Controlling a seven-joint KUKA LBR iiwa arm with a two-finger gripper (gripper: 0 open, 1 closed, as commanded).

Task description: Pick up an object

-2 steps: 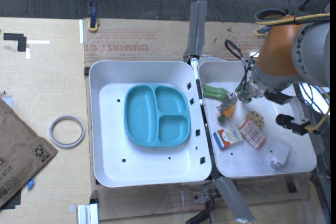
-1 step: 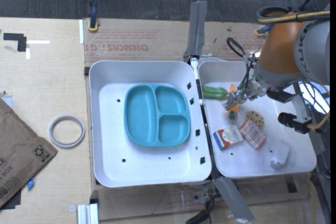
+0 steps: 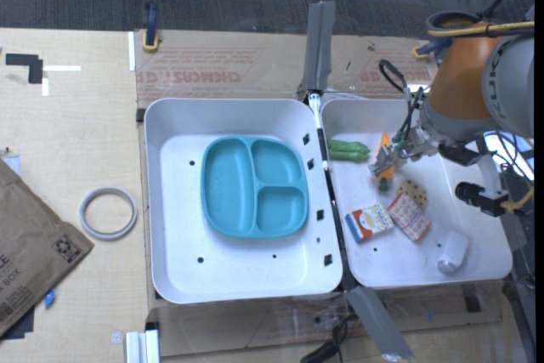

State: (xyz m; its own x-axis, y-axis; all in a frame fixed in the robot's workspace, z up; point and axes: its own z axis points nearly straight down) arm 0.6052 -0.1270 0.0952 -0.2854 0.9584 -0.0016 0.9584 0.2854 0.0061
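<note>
From my remote seat, I judge the pick only half done: the hand [image 3: 387, 155] is down in the right bin [image 3: 484, 268], right at an orange carrot-like toy [image 3: 385, 159], but nothing is lifted yet. I cannot tell from this angle whether the hand is spread or pinched on anything (the metal tip and the toy blur together), so I would not count a grasp. What is left, as I see it, is closing on something and raising it clear.

The right bin also holds a green pea pod [image 3: 348, 150] near its upper left, a small red and white carton [image 3: 369, 222], a patterned card packet [image 3: 410, 213] just beside it, and a pale rounded piece [image 3: 452, 252] toward the lower right. The left bin [image 3: 170, 268] carries a teal divided plate [image 3: 254, 185]. A tape ring [image 3: 108, 212] lies on the worktop [image 3: 68, 140].
</note>
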